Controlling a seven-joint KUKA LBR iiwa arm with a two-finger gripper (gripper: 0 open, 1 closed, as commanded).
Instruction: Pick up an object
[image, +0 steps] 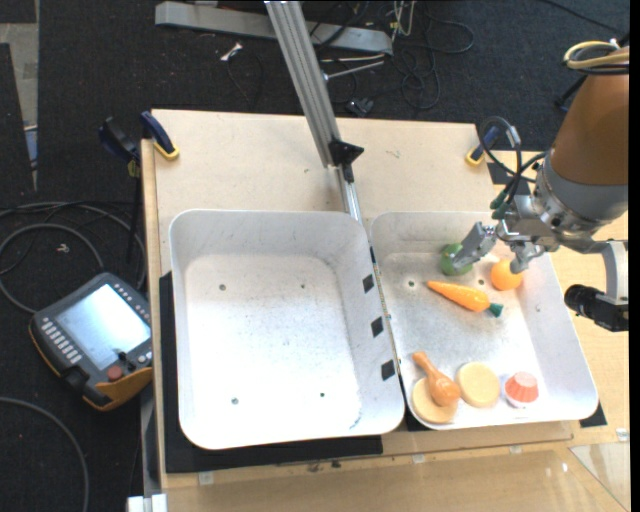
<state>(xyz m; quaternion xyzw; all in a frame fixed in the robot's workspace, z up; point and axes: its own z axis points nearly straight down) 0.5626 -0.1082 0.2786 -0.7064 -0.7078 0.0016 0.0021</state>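
The gripper (497, 247) hangs over the far part of the right bin (560, 340), its two fingers spread apart with nothing between them. One finger (478, 243) points down toward a green object (457, 260), which lies just beside and below that fingertip; contact cannot be judged from this angle. The other finger (520, 257) ends right at an orange ball (506, 276), which sits just under and slightly nearer the camera than the gripper.

A carrot (460, 295) lies nearer the camera than the gripper, close to the ball and the green object but apart from the fingers. Well away from the gripper, along the bin's near edge, sit a drumstick-shaped piece (436, 379), a pale yellow disc (479, 384) and a small pink-and-white piece (521, 388).

The left bin (265, 320) lies well to the gripper's side. The arm (598, 130) is cut off at the right edge, and its wrist partly hides the bin's far corner.
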